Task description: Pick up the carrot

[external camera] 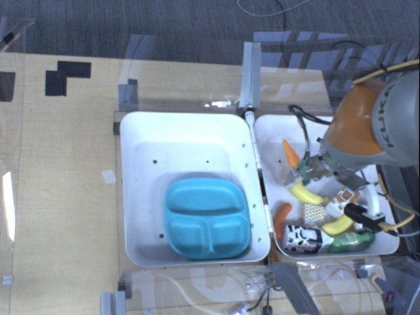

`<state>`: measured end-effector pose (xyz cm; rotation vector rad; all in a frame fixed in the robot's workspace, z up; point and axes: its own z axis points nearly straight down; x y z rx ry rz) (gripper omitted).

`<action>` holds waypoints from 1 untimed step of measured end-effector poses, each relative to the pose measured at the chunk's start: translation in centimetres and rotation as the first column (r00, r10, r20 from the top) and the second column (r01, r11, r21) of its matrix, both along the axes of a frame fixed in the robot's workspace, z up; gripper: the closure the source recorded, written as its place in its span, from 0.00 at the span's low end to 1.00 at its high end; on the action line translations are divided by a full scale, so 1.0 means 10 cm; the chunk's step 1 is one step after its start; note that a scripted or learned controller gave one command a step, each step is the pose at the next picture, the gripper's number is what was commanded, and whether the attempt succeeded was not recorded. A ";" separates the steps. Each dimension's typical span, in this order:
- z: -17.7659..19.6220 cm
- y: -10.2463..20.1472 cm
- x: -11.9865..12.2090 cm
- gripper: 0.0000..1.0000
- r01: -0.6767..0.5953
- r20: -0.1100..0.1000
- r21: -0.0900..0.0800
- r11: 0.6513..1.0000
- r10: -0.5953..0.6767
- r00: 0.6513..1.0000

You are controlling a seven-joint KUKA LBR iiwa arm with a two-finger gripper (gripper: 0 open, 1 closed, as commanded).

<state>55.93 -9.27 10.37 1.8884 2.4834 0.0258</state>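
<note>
Two shallow white bins sit side by side, and the carrot point(291, 152) lies in the right bin point(270, 133), in its far half, tip pointing away from the camera, resting free on the bin floor. Just nearer than the carrot sits the gripper point(306, 168), touching or almost touching the carrot's near end; whether it is open or closed cannot be told, since the wrist covers it. Nearer again from the carrot lie a yellow banana point(307, 193), a red sausage-like piece point(281, 219), a black-and-white carton point(302, 239), a second banana point(338, 225) and a green bottle point(351, 241). Well left of the carrot, the left bin point(141, 136) holds a blue divided tray point(207, 217).
</note>
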 end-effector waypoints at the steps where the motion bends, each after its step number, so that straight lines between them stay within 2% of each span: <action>1: -0.13 -0.67 0.67 1.00 0.031 -0.031 -0.001 1.000 -0.031 0.999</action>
